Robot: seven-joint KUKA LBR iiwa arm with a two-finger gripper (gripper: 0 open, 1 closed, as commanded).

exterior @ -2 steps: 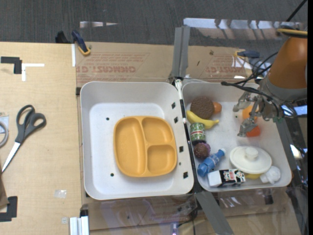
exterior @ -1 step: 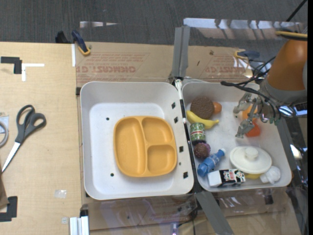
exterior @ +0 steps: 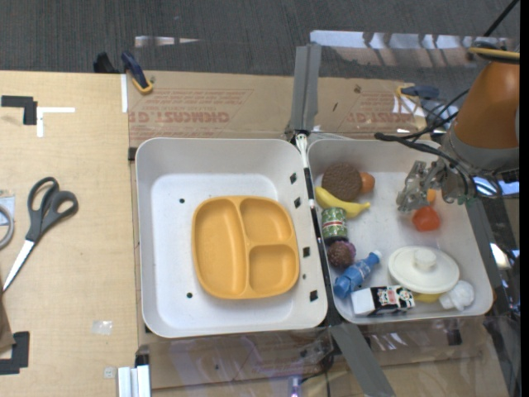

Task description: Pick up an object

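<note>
Because the task names no one object, the likely target is the small red-orange object [exterior: 426, 219], which lies in the right bin [exterior: 482, 246] just below the gripper [exterior: 416, 190]. It sits on bare bin floor, near the far right side, a little apart from the white lidded dish [exterior: 423, 269] at its near side. The gripper hangs low over the bin and its metal fingers point down and left; nothing is seen between them, and whether they are spread or closed cannot be told. The grey arm with the orange band [exterior: 494, 106] comes in from the right. More to the left lie a brown ball [exterior: 341, 181], a banana [exterior: 340, 203], a green can [exterior: 334, 222] and a blue bottle [exterior: 355, 274], crowded together, so they seem harder to take. The left bin [exterior: 157, 246] holds a yellow divided tray [exterior: 245, 246].
</note>
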